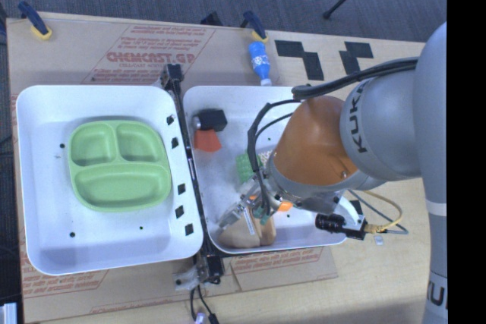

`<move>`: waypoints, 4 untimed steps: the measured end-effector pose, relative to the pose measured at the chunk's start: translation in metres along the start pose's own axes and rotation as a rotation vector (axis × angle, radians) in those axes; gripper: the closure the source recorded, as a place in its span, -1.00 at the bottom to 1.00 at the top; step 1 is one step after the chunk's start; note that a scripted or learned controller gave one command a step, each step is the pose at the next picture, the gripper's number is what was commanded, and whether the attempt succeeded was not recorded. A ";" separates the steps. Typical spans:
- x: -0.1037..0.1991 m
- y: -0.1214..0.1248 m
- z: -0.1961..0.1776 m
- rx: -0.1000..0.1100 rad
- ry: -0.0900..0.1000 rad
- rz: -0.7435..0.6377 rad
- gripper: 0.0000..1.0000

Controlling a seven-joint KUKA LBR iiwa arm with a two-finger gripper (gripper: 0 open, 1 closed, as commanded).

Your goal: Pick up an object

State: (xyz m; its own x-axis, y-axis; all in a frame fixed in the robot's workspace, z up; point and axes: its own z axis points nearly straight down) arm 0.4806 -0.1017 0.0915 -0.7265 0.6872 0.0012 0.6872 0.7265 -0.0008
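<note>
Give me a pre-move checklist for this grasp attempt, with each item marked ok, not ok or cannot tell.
1. Gripper is over the right bin, low near its front edge: ok.
2. An object lies under the gripper: ok, a tan piece sits right below it.
3. Something is held between the fingers: cannot tell, wrist and clutter hide the tips.
4. Other items stay out of the way: ok, the black and orange block lies apart, toward the bin's back.
5. Left bin ready: ok, the green divided plate lies flat in it.
6. Cables by the wrist hang free of the bin rim: cannot tell.
</note>
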 end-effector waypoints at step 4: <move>-0.061 0.054 -0.001 0.000 -0.001 -0.475 -1.00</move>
State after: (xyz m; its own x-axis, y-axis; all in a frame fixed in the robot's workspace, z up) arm 0.5620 -0.1048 0.0919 -0.9602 0.2791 0.0004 0.2791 0.9602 -0.0003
